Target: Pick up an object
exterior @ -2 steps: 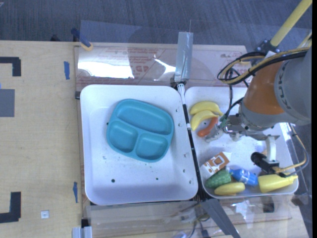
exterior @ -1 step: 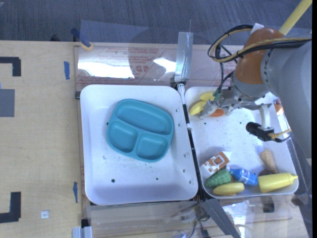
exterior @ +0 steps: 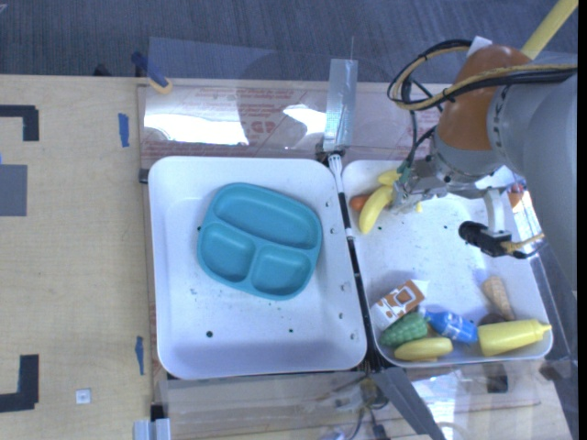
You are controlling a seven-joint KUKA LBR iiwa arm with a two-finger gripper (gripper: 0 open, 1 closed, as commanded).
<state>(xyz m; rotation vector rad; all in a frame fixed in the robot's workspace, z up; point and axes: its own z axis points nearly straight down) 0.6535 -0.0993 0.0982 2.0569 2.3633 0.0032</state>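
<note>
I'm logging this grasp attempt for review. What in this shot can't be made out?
1. Camera view: whether the pincer touches the banana; the wrist covers the contact.
2. Camera view: the orange item behind the banana, mostly hidden by it.
3. Camera view: carton print, too small to read.

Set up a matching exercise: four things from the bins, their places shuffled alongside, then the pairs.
1 blue divided plate
2 banana
3 orange-and-white carton
4 yellow bottle

A right bin, lower right corner of the view
B beside the gripper
C left bin
D right bin, just above the green toy in the view

Pairs: 1-C, 2-B, 3-D, 4-A
</note>
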